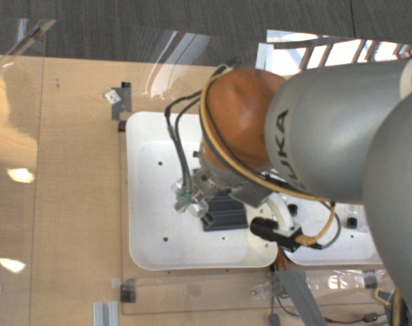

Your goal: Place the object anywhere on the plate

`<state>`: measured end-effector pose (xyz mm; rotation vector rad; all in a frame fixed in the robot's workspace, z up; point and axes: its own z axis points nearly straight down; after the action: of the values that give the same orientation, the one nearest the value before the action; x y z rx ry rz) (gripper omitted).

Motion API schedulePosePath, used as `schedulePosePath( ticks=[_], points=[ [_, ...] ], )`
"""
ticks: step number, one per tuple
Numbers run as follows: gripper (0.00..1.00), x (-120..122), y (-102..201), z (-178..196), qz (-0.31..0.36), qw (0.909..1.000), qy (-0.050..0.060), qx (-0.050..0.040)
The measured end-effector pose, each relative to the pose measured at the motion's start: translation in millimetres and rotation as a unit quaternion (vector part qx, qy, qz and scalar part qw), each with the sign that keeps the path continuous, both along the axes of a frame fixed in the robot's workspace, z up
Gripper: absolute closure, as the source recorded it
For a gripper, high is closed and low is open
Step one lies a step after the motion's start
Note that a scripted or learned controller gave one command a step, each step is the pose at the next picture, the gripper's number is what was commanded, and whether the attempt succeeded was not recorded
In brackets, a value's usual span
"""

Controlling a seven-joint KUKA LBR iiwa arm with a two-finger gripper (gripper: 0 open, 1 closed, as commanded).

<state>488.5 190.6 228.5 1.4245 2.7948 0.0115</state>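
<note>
The one legible marking is the maker's name on the large grey rounded arm casing (342,128): dark capital letters run sideways along its left part, just beside the orange band (240,117). "UKA" can be read; the first letter is cut off where the casing curves away. A small white tag (111,96) sits on a dark bracket at the far-left corner of the left white bin (148,243), too small to read.
</note>
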Motion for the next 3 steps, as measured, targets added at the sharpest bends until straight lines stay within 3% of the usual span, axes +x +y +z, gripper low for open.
schedulePosePath(
  ticks=[1, 2, 3],
  points=[
    [1.0, 82.5, 20.0, 62.6, -0.086, 0.9963, 0.001, -0.0005],
    [1.0, 176.9, 9.0, -13.5, -0.06, 0.9982, 0.003, -0.0023],
    [1.0, 100.6, 26.5, -93.0, 0.155, 0.9879, 0.001, -0.0017]
  ],
)
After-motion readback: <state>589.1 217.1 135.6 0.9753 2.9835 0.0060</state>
